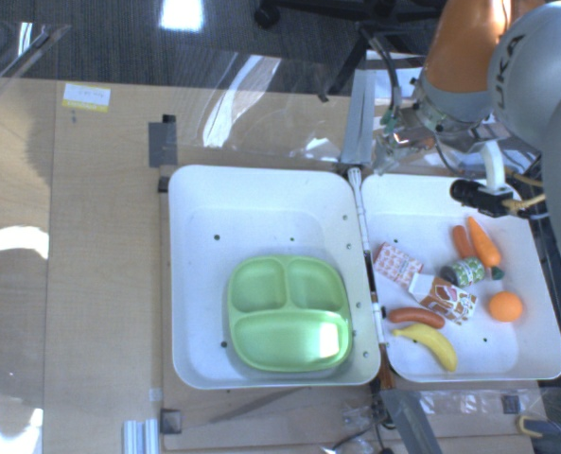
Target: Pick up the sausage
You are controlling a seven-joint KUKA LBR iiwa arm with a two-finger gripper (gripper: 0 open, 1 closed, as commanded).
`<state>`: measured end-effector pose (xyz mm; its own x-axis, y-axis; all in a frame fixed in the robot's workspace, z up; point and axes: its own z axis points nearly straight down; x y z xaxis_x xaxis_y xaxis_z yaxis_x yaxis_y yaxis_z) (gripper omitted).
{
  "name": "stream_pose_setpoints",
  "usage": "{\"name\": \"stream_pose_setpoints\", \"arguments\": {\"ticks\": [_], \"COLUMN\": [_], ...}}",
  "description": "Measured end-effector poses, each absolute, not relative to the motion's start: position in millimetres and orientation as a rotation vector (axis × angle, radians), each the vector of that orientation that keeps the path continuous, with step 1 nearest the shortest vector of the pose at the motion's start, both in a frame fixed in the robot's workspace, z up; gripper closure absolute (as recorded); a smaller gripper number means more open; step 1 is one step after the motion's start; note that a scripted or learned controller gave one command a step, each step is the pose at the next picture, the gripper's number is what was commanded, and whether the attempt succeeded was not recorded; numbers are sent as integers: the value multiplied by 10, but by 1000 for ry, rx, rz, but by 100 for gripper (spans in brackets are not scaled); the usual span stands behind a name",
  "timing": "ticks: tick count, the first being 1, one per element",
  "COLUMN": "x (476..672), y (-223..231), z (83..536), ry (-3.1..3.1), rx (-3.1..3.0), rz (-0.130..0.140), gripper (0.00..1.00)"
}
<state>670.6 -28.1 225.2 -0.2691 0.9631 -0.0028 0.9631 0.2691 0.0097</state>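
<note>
The sausage (415, 317), a short reddish-brown link, lies near the front left of the right bin (535, 348), just behind a yellow banana (433, 344). The grey arm with its orange band reaches in at the top right. Its gripper (400, 144) hangs over the bench just behind the right bin's back left corner, well behind the sausage and apart from it. Nothing is seen held.
The right bin also holds two small cartons (396, 265) (448, 299), a green can (467, 272), a carrot (484, 244), and an orange (505, 306). A green divided plate (287, 315) sits in the left bin (195, 253). A black cable fitting (479, 197) overhangs the right bin's back edge.
</note>
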Motion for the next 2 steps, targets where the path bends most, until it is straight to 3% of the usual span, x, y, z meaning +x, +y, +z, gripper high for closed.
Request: {"name": "stream_pose_setpoints", "arguments": {"ticks": [1,2], "x": [6101,6108], "y": [-1209,-1205], "z": [1019,1029], "ry": [2563,2562], "rx": [1812,1810], "rz": [1,4], "gripper": [100,0]}}
